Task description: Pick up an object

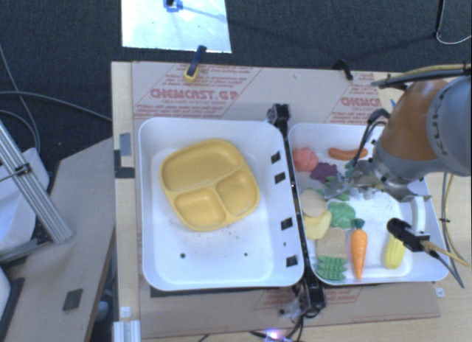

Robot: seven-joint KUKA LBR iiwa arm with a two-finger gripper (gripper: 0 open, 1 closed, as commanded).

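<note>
A: Arm position at this moment?
B: Arm (424, 130) comes in from the view's right over the right bin (317, 135). Gripper (345, 184) sits low near the bin's middle, just beside the purple piece (323, 172) and just above the green leafy piece (341, 214) in the view.
A: Gripper wide, narrow, or holding?
B: Cannot tell. The metal parts merge at this angle.
A: Candidate objects, location?
B: All in the right bin. Pink round fruit (305, 159) is at the far left, with an orange sausage (343, 153) near it. Pale bulb (313, 202) is by the left wall, and the yellow wedge (318, 224) touches it on the near side. Then come the tan slice (333, 243) and the pea pod (330, 267) at the near rim. Carrot (358, 253) lies beside the slice, and the corn cob (394, 252) is apart to its right.
A: Left bin?
B: Left bin (155, 259) bears a yellow three-compartment plate (210, 186), lying flat and turned slightly askew
</note>
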